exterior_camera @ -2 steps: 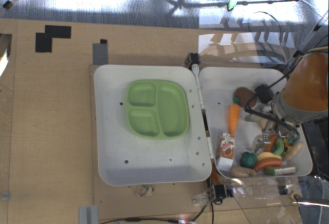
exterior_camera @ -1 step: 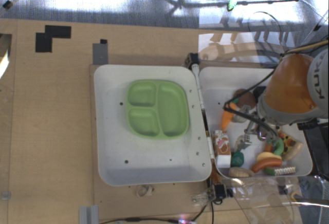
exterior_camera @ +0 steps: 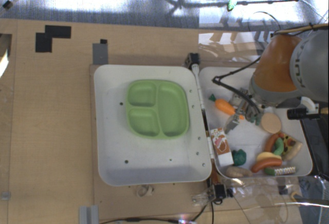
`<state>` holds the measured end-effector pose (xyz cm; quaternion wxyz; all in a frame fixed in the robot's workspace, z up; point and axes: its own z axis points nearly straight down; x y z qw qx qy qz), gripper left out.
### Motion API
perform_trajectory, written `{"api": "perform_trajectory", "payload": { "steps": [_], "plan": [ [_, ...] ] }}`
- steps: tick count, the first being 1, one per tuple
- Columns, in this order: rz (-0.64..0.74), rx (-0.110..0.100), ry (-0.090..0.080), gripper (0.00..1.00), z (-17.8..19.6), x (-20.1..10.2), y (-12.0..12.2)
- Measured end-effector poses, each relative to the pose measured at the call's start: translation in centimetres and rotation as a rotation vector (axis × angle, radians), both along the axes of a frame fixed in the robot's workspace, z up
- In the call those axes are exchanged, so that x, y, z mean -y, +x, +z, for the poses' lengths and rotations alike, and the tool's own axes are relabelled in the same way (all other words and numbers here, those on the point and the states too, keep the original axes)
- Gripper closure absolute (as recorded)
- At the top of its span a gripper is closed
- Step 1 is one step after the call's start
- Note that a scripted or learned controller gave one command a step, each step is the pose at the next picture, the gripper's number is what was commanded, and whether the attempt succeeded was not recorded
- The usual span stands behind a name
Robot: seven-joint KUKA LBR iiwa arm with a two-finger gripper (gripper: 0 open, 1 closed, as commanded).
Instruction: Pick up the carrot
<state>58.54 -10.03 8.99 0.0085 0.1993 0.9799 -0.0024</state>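
Observation:
The carrot (exterior_camera: pixel 223 106), orange with a green top pointing up-left, lies in the upper left part of the right bin (exterior_camera: pixel 307 162). My gripper (exterior_camera: pixel 237 114) hangs low over the carrot's right end. It looks open, with one finger (exterior_camera: pixel 231 125) below the carrot and the other above it. The carrot still rests on the bin floor. The grey arm with its orange band (exterior_camera: pixel 275 66) comes in from the right and hides the bin's upper right part.
A green divided plate (exterior_camera: pixel 157 108) lies in the left bin (exterior_camera: pixel 113 166). Below and right of the carrot in the right bin are a red-and-white carton (exterior_camera: pixel 221 146), a green toy (exterior_camera: pixel 239 156), a beige round piece (exterior_camera: pixel 271 123), a hot dog (exterior_camera: pixel 267 162) and several other toy foods.

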Motion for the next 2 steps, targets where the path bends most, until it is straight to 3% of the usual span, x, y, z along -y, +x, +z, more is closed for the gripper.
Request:
{"api": "perform_trajectory", "payload": {
  "steps": [1, 2],
  "plan": [
    [0.008, 0.009, 0.002, 1.0, 1.3, -0.3, 0.4],
    [0.111, 0.007, -0.005, 1.0, 0.1, -0.7, -3.5]
  ]
}}
